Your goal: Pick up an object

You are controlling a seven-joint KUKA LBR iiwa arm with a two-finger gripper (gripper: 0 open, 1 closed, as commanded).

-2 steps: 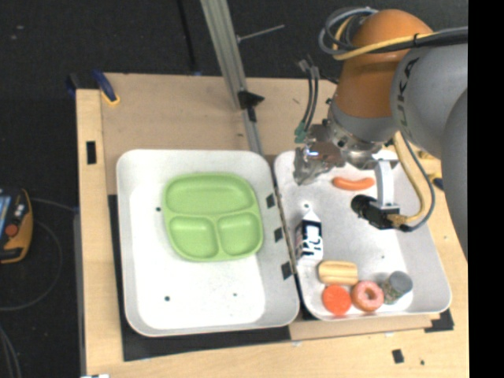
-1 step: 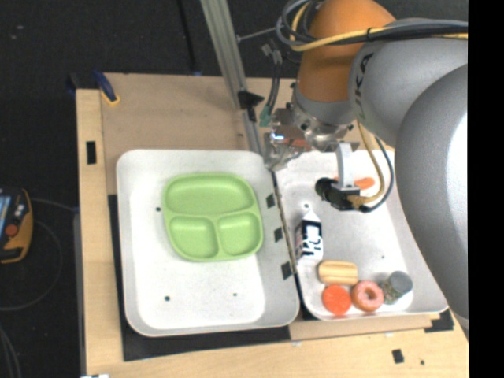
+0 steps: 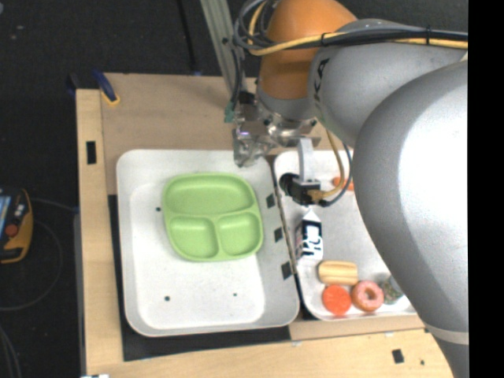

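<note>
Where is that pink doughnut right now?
The pink doughnut lies in the right-hand bin, near its front edge, right beside a red-orange ball and just below a tan bread roll.

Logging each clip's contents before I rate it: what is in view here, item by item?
Shallow white bins: two, white, side by side on the bench.
Green divided plastic plate: one, green, left bin.
Tan bread-roll toy: one, tan, right bin, near end.
Red-orange round toy: one, red-orange, right bin, beside the doughnut.
Pink doughnut toy: one, pink, right bin.
Gripper: one, metal, over the left bin's far edge.
Arm: one, grey with orange band, from the right.
</note>
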